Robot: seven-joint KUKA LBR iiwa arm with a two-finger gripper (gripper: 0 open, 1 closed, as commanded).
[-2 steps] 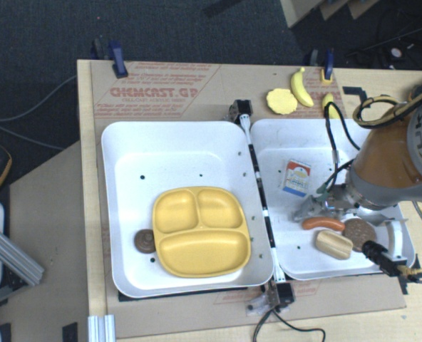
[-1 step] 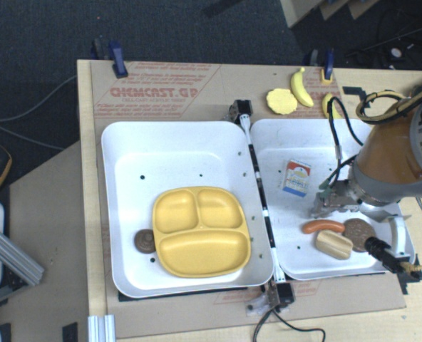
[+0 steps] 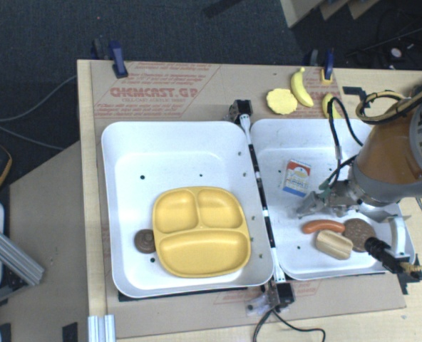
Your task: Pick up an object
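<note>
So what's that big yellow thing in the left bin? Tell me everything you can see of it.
The yellow tray is a divided plate with rounded corners, plastic by its smooth, matte look. It has three compartments: two small ones at the far side and one wide one nearer the camera. It lies flat and upright on the floor of the left bin, toward its near edge. A small brown round object sits against its left rim.

Arm (image 3: 400,155) cut off by right edge, covering right bin's (image 3: 296,262) far corner. Gripper (image 3: 312,204) blurred, finger state unclear. Brown disc (image 3: 145,241) partly tucked under yellow tray (image 3: 200,230). Carton (image 3: 296,177) print too small to read. Banana (image 3: 301,87) tip meets clamp (image 3: 328,64).
</note>
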